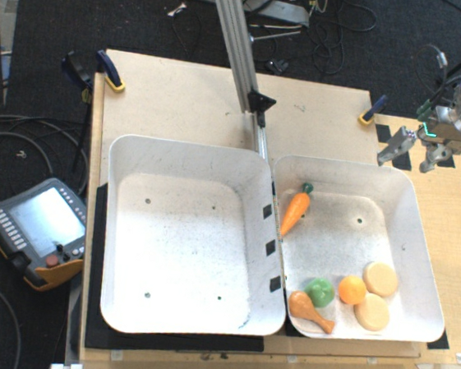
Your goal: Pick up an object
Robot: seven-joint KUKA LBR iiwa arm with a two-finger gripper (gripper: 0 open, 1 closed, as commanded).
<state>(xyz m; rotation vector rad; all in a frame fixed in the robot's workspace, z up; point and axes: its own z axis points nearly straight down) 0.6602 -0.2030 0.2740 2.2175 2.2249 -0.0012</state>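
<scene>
Your tool (414, 151) hangs open and empty beyond the far right corner of the right bin (419, 242), so bring it down over the carrot (294, 212) lying alone by the divider, fingers straddling its narrow width before closing.

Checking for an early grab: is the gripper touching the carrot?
Apart. The camera view shows the gripper above the right bin's far rim, the carrot lying well clear.
</scene>
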